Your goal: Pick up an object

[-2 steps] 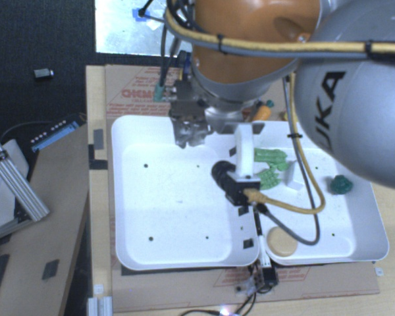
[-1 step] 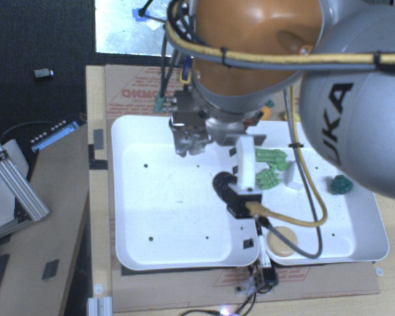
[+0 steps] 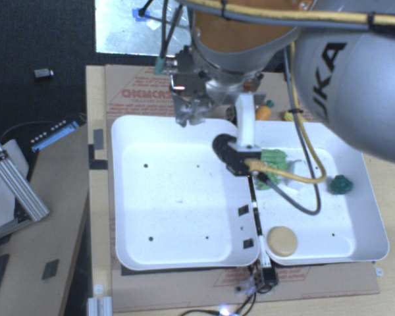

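Observation:
My gripper [image 3: 189, 110] hangs over the far rim of the left bin [image 3: 174, 203], with the grey arm and its orange band above it. In the right bin [image 3: 329, 232] lie a light green object [image 3: 274, 158] near the far left, partly behind a yellow cable, a dark teal lump [image 3: 341, 185] at the right side, and a tan round disc [image 3: 282, 240] near the front left corner. All three lie apart from the gripper, and I see nothing between its fingers.
A small orange object [image 3: 264, 112] sits just beyond the right bin's far rim. Both bins rest on a cardboard sheet [image 3: 135, 91]. A metal frame [image 3: 13, 183] stands at the left of the bench.

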Action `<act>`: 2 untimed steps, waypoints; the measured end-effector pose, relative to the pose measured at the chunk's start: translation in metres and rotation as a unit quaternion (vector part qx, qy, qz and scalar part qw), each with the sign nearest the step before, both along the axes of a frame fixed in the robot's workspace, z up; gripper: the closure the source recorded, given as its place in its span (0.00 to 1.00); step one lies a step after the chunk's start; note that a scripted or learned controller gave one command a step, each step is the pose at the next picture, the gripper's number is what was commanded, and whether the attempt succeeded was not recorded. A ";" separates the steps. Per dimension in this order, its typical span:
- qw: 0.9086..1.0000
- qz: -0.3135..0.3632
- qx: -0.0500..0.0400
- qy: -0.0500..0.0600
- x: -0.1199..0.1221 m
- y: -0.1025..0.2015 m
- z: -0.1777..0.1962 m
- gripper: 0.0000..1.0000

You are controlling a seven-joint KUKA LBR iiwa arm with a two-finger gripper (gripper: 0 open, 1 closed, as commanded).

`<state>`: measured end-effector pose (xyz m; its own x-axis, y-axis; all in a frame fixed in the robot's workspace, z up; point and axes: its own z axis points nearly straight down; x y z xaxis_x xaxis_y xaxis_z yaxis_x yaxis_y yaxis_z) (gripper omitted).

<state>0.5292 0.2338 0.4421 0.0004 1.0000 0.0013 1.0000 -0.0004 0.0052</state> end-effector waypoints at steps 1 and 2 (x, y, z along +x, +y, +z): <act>1.000 0.002 -0.001 0.003 -0.044 0.000 -0.023 1.00; 1.000 0.000 0.000 0.000 -0.005 0.000 -0.010 1.00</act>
